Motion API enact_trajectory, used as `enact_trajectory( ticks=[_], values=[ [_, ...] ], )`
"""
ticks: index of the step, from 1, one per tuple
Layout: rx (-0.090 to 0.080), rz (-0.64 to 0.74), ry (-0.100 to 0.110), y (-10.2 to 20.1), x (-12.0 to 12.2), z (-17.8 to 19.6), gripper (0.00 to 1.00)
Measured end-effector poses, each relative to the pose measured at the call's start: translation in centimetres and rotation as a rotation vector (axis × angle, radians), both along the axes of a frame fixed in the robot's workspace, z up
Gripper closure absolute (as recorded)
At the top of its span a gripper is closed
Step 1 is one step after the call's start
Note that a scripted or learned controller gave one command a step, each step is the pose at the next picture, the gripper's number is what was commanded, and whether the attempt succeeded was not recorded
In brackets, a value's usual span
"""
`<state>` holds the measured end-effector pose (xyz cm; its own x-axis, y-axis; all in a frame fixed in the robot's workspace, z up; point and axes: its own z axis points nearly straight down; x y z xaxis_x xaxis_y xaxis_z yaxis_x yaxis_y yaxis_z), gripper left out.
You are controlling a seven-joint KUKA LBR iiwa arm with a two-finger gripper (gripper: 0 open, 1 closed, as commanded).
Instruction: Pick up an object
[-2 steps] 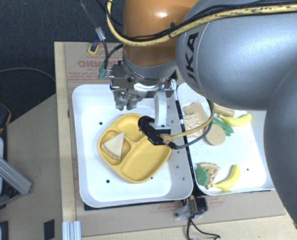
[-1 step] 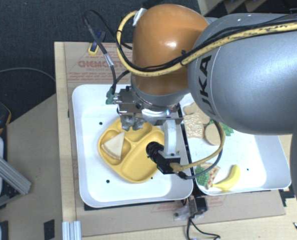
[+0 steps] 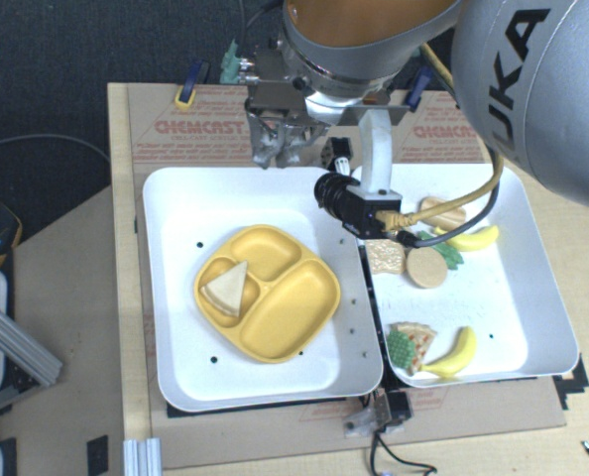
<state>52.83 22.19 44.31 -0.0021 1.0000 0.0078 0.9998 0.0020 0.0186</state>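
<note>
- Brown cardboard covers the bench under two shallow white bins; dark floor with cables lies behind it.
- The left bin holds a yellow divided plate, and a pale wedge of toy food sits in the plate's left compartment.
- The right bin holds the small toy foods: a yellow banana near the top, a round tan disc beside a speckled cracker, a second banana near the front, and a pizza-like piece with green just beside it.
- The arm reaches over the far edge of the bins, its orange band right at the top of the view.
- The gripper hangs above the far rim of the left bin, near the divider. I see nothing between its fingers; whether they are spread or pressed together I cannot tell.
- My judgement: no object is picked yet. The loose items in the right bin are well apart, which should make a single grasp easier. The wedge lies low inside a compartment, so it looks harder to reach.
</note>
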Motion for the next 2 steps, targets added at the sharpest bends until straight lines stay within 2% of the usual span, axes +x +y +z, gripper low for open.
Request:
enact_trajectory(
  ticks=[1,2],
  values=[
    [-0.011,-0.001,0.029,0.3,-3.1,-7.9,1.0],
    [-0.013,-0.011,0.03,-7.5,0.2,-20.8,1.0]
  ],
)
